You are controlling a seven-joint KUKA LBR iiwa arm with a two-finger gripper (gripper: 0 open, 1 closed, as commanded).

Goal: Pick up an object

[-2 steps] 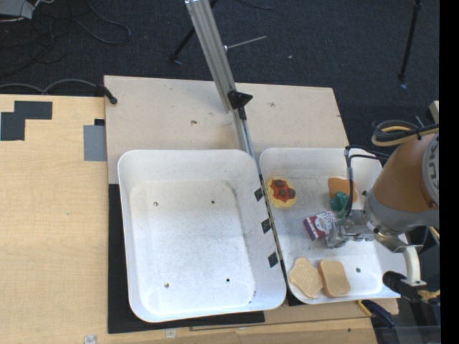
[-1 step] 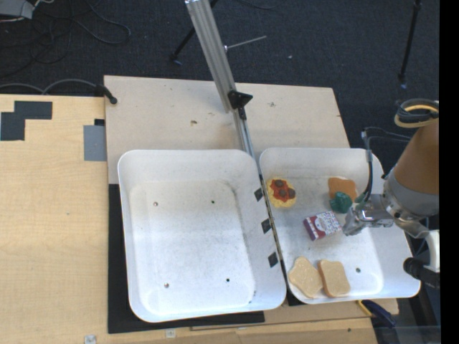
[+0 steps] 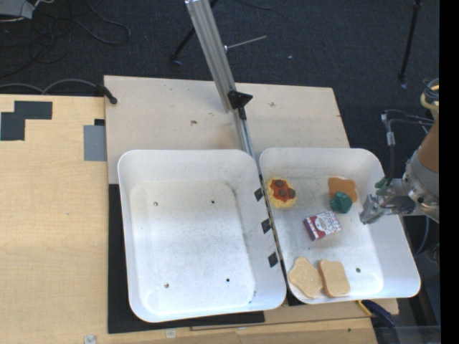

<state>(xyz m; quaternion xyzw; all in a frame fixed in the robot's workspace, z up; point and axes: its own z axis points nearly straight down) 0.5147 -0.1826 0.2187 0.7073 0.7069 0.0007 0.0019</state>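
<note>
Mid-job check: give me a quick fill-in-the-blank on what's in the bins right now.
1. All the objects lie in the ____ bin.
2. The tool hovers by that bin's ____ edge.
3. The two bread slices lie near the bin's ____ edge.
4. The teal object touches the ____ block.

Missing words: right; right; front; orange

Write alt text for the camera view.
The grey arm's end effector hangs over the right edge of the right white bin, which holds a small pizza-like toy, an orange block, a teal lump, a red-and-white packet and two tan bread slices.
</note>
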